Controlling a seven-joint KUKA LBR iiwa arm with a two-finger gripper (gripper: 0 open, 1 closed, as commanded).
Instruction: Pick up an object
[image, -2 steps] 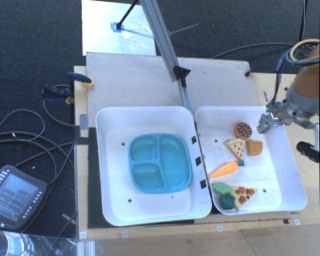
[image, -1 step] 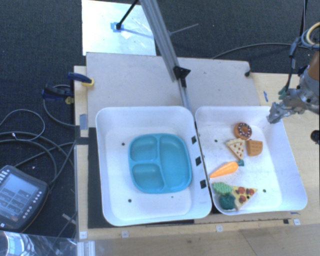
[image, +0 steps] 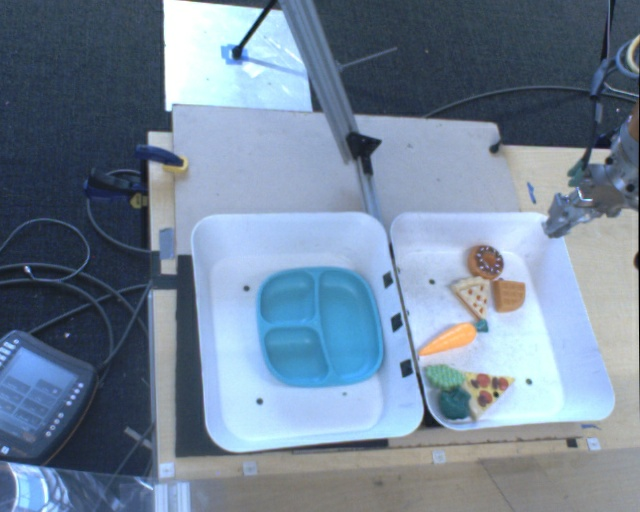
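From above: the pincer (image: 556, 222) hangs at about two o'clock, just over the right bin's (image: 585, 345) far corner, holding nothing that I can see; whether it's open or closed, I cannot tell. Looks like the approach step, so next it needs to swing in over a toy and drop. Count: one donut (image: 487, 261), one carrot (image: 448, 338), two pizza slices (image: 471, 296), one biscuit (image: 508, 295), one broccoli (image: 444, 377). Left bin (image: 225, 290): one blue divided plate (image: 321, 326).
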